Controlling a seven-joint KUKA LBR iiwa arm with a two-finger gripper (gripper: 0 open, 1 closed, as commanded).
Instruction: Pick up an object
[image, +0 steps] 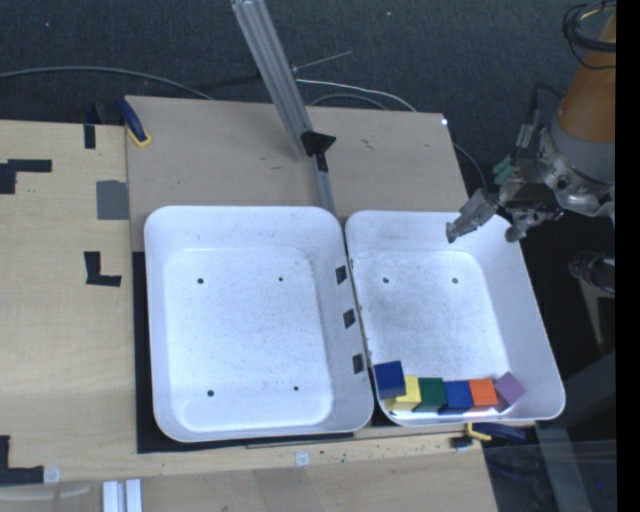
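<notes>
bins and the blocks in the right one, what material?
Bins: likely moulded plastic, white, matte, speckled with scuffs; rounded corners and rims suggest it. Blocks: solid-coloured, sharp-edged cubes with a dull surface; painted wood or plastic, unclear.

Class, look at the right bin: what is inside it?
Along the right bin's near wall sits a row of blocks: blue on yellow, then green, blue, orange, purple. The yellow block's top is partly covered.

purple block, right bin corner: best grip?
Take the purple block from above, fingers across its front and back faces. It sits at the row's right end, tilted against the right bin's wall, with the orange block tight on its left, so sideways access looks blocked.
</notes>
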